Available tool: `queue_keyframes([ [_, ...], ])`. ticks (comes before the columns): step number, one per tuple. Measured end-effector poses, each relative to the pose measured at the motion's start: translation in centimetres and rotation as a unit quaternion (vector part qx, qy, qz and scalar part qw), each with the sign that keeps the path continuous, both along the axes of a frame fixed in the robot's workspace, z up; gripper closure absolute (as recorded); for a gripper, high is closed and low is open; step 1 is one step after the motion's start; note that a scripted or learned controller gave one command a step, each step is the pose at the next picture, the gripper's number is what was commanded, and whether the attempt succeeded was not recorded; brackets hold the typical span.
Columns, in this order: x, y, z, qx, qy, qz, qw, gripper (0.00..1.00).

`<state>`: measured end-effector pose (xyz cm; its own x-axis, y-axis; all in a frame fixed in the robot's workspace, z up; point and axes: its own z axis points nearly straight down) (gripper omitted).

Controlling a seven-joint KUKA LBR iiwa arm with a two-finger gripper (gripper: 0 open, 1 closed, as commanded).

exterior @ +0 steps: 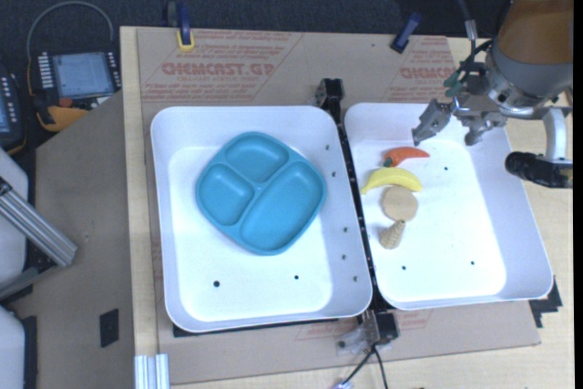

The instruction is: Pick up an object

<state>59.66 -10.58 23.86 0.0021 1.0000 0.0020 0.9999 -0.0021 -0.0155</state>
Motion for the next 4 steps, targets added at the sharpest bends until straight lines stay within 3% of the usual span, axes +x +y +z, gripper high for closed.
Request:
queue_keyframes([
  [1, 0.2, 0.0, 0.8, -0.0006, -0.007, 0.001, 1.0000, 0.00],
  [2, 0.3, -0.1, -3.5, -0.0005, -0.004, 0.001, 1.0000, 0.00],
  [4, 0.8, -0.1, -14.6, 0.0021, -0.012, 0.001, 0.9999, 0.00],
])
